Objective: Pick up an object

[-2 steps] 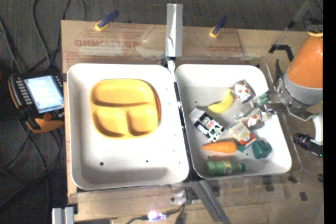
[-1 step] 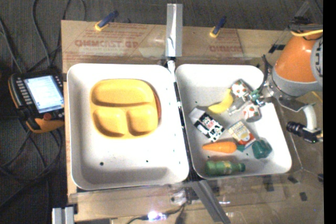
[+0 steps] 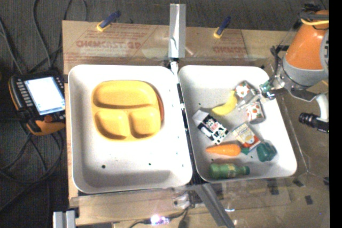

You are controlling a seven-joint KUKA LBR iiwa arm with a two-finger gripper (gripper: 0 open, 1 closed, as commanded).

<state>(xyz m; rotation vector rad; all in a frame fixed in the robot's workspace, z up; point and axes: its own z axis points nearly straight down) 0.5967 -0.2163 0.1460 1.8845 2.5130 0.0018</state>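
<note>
Yellow tray [image 3: 127, 109] in left bin [image 3: 80, 168]; carrot [image 3: 224, 150], banana [image 3: 226, 105], green bottle [image 3: 228, 170] in right bin [image 3: 284, 165].

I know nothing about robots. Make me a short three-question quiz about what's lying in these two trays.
1. True or false: the yellow divided tray lies in the right bin.
2. Which lies nearest the right bin's front edge? A. banana B. green bottle C. carrot
3. Fill in: the orange-banded arm stands at the right bin's ___ corner.

Key: 1. False, it lies in the left bin. 2. B. 3. Far right.
</note>
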